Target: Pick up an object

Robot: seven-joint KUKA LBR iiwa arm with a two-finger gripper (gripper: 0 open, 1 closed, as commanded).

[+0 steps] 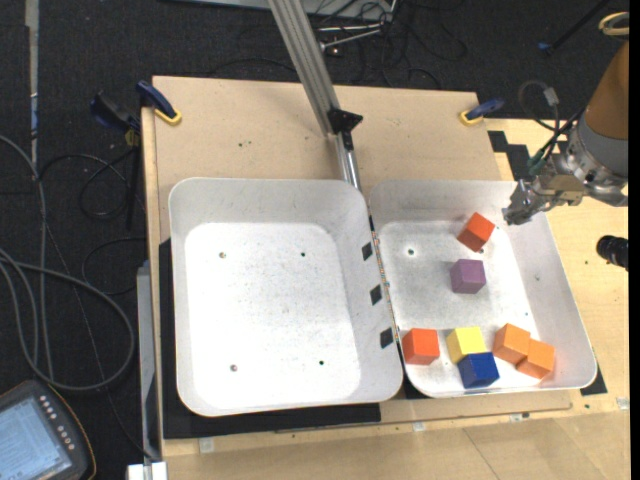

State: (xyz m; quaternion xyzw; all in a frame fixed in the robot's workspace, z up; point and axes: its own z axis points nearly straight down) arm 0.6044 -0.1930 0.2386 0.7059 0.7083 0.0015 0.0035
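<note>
I hung my gripper [522, 208] over the right white shallow bin [560, 298], just right of a tilted orange cube [477, 232]; a purple cube [467, 275] sat near that orange one

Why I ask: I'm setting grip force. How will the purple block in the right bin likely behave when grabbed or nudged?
The purple block looks like a rigid cube with flat faces, so it probably slides rather than rolls when pushed. It looks small, so likely light. It sits apart from the orange block, leaving the gripper room to close on it.
</note>
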